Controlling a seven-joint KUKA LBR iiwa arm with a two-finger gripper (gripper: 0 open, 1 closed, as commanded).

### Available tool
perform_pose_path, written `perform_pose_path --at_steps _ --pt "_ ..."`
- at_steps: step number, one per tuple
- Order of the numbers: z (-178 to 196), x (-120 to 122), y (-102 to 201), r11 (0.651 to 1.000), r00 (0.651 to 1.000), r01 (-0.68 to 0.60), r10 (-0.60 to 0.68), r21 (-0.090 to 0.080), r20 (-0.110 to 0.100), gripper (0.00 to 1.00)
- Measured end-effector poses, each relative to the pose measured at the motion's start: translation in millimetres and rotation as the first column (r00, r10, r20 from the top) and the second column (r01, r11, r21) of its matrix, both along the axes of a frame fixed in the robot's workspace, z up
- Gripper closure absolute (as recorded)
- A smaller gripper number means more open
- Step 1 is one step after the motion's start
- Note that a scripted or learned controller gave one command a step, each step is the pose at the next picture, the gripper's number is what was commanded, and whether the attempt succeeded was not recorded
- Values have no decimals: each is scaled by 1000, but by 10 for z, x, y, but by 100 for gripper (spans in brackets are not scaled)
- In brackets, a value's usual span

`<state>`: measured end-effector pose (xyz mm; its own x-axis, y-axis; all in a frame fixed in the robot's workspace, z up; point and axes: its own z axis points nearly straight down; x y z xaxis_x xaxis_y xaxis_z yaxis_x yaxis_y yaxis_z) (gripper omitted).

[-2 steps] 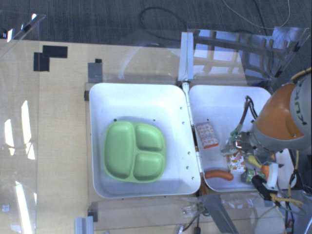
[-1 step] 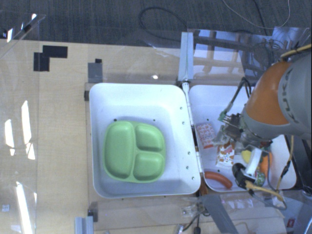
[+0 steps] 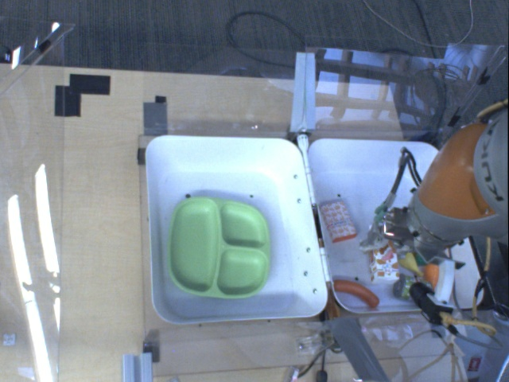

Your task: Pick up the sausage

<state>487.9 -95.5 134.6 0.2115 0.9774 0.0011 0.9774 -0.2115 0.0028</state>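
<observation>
The sausage (image 3: 355, 293), red-orange and slightly curved, lies at the front left corner of the right bin (image 3: 350, 161). My gripper (image 3: 382, 232) hangs over the middle of that bin, behind and to the right of the sausage and apart from it. It hovers just above a small red and white carton (image 3: 384, 267). The grey and orange arm (image 3: 465, 185) covers the bin's right side.
A red patterned packet (image 3: 337, 220) lies near the right bin's left wall. Small orange and green items (image 3: 425, 273) sit under the arm at the right. The left bin (image 3: 163, 213) holds a green divided plate (image 3: 220, 246).
</observation>
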Motion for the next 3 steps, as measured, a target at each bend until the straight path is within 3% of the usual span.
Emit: perform_pose_path --at_steps 1,2,3 --pt "503 21 778 1000 1000 24 -24 0 2 100" --pt "-177 194 95 990 990 -144 144 -1 0 100" --pt "-210 5 82 944 944 -330 330 -1 1 100"
